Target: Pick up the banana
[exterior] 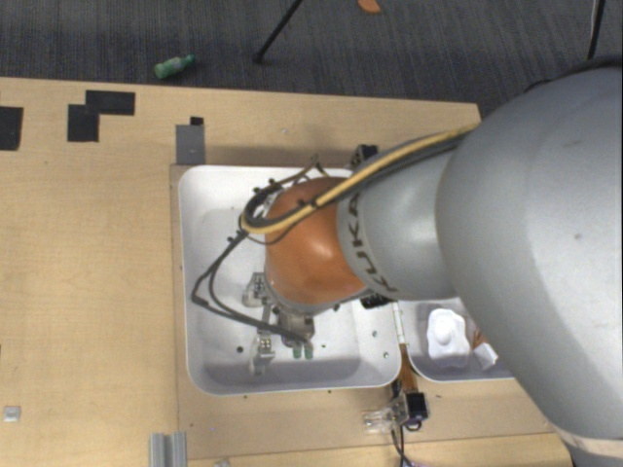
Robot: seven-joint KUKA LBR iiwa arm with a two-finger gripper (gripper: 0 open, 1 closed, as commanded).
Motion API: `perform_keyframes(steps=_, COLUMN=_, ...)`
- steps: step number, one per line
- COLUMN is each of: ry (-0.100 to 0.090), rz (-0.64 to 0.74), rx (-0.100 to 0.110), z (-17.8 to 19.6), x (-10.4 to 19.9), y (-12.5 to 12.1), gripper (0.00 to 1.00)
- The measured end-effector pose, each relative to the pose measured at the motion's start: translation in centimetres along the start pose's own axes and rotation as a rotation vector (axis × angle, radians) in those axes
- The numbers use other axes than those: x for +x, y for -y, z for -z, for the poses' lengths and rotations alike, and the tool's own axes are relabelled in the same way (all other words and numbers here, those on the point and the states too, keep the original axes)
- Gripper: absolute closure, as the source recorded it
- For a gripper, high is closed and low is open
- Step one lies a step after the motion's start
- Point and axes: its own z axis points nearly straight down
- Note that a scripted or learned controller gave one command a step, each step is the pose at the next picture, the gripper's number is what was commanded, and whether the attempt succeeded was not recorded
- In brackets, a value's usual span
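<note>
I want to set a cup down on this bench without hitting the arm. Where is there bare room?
The wide wooden bench top left of the left bin is bare. Inside that bin, a strip along its left wall is free. The bin's middle is crowded by the arm, cables and claw. The right bin holds a white object.

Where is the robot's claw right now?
The claw hangs low over the left bin, near its front wall, just below the arm's orange band. The right bin, with a white object in it, lies beside it.
</note>
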Motion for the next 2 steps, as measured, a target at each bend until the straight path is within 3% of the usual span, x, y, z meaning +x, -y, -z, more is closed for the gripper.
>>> perform_keyframes(steps=1, ry=-0.002, rz=-0.087, rx=0.0, z=0.0, x=-0.2, y=-3.1, gripper=0.0)
perform_keyframes(steps=2, ry=0.003, rz=-0.086, rx=-0.005, z=1.1, x=-0.4, y=-3.2, gripper=1.0)
